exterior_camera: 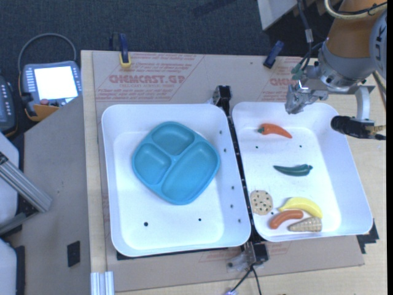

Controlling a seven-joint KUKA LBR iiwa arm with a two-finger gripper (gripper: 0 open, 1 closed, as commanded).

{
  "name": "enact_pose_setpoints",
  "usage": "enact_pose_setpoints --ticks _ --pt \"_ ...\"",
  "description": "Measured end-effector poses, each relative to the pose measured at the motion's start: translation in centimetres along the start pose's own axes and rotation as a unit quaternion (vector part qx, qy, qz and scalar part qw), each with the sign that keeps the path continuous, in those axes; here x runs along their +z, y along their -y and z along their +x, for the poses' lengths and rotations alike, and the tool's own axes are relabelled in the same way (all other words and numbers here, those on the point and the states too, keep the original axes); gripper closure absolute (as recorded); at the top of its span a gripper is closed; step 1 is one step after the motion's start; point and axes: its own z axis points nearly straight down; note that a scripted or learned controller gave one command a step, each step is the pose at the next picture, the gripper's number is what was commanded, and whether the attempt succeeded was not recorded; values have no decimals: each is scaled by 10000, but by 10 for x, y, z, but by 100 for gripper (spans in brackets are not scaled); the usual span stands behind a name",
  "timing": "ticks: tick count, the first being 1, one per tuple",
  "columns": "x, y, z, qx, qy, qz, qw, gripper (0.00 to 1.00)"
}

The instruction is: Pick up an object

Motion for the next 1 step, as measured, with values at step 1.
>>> enact_pose_setpoints --ticks 1 --pt "-3 8 60 -31 -20 29 10000 100"
